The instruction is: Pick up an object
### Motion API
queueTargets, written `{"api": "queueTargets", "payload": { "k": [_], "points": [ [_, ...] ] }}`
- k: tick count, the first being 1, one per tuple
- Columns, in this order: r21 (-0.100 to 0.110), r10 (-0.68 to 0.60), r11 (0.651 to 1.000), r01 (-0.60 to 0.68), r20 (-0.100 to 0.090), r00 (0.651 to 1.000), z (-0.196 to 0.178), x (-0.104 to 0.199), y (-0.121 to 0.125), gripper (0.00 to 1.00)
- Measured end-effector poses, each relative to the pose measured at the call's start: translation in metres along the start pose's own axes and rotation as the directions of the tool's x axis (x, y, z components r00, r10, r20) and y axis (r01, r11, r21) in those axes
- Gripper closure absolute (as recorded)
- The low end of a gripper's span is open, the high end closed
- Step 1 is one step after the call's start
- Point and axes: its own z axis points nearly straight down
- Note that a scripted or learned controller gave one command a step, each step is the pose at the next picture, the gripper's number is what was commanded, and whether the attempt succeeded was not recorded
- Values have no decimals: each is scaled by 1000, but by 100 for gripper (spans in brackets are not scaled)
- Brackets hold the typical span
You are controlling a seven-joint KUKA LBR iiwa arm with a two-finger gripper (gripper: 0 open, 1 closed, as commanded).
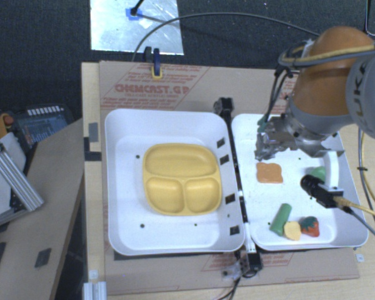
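My gripper [264,150] hangs over the back left part of the right bin [250,217], just above a flat orange-brown toast slice [269,173] lying on the bin floor. Nothing shows between the fingers. Near the bin's front lie a green cylinder [280,218], a yellow piece [292,230] and a red piece with a green top [310,225]. A light green object [318,172] lies toward the right side, partly behind a black part of the arm.
The left bin [122,230] holds a yellow divided tray [181,178] with three compartments. A black divider bar [232,167] runs between the bins. The arm's orange and grey body [331,74] covers the right bin's back right. A cable [356,208] crosses its right edge.
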Motion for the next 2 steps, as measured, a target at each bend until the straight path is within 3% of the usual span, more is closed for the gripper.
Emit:
{"api": "queueTargets", "payload": {
  "k": [2],
  "points": [
    [0, 1, 1000, -1, 0, 1000, 17, 99, -11, 100]
  ]
}}
